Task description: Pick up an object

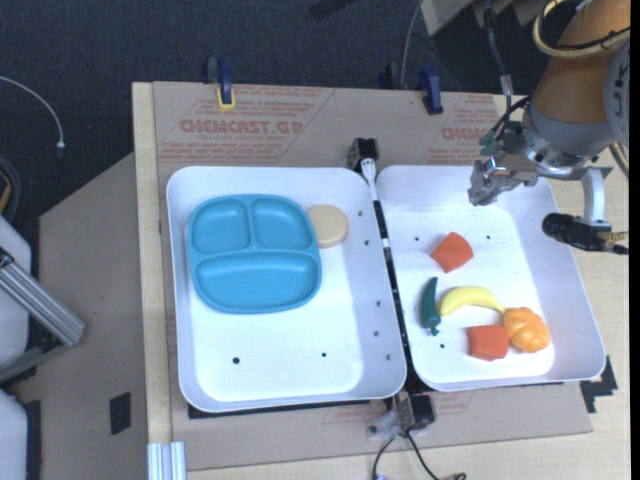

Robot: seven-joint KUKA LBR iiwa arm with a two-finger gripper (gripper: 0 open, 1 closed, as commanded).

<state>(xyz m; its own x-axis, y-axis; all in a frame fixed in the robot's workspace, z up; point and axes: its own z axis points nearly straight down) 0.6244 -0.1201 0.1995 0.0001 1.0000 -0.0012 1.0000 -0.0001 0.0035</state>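
The approach step is judged to be in hand — nothing has been picked yet. The hand (487, 190) is seen over the far part of the right bin (570, 268), above bare white floor, and nothing is seen between its tips. How wide it stands cannot be told from this angle.

Candidate objects are spread nearer the front of that bin: a red block (452, 251) lies closest to the hand but apart from it; a banana (470, 299) sits just beside a green pepper (429, 305); an orange piece (527, 329) is touching a second red block (487, 342).

A move toward the near red block and a descent are called for next — it stands clear of neighbours.
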